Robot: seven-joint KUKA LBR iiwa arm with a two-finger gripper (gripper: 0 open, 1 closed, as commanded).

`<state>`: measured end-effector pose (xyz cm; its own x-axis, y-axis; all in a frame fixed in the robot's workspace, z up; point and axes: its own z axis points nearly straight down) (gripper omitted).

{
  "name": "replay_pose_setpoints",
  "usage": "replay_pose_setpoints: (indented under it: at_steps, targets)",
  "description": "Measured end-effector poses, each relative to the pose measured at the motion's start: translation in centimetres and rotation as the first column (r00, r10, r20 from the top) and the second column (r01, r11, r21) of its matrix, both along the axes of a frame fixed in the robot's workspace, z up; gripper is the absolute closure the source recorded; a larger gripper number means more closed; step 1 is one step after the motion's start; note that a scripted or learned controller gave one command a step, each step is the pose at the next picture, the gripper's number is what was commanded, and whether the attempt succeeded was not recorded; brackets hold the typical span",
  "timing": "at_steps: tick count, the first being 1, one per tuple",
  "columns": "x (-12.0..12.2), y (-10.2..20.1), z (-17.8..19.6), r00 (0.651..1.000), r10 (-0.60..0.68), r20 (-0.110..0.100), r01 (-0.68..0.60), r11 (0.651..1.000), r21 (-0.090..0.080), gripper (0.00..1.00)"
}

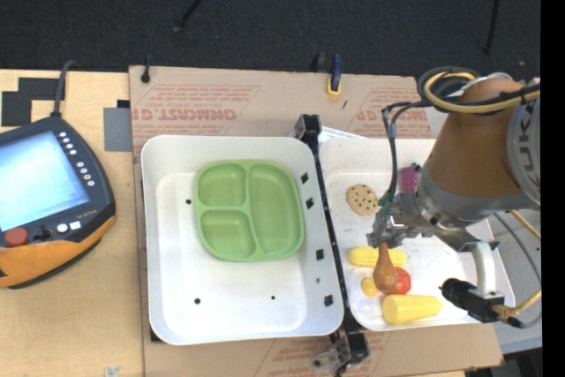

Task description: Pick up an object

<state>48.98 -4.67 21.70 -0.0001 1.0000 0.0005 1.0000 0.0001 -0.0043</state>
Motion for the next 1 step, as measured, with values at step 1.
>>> replay_pose_setpoints:
  at_steps: [1]
  targets:
    - [-0.58,-0.07,2.0,1.0,0.0,0.003,0.0,1.0,0.0,1.0]
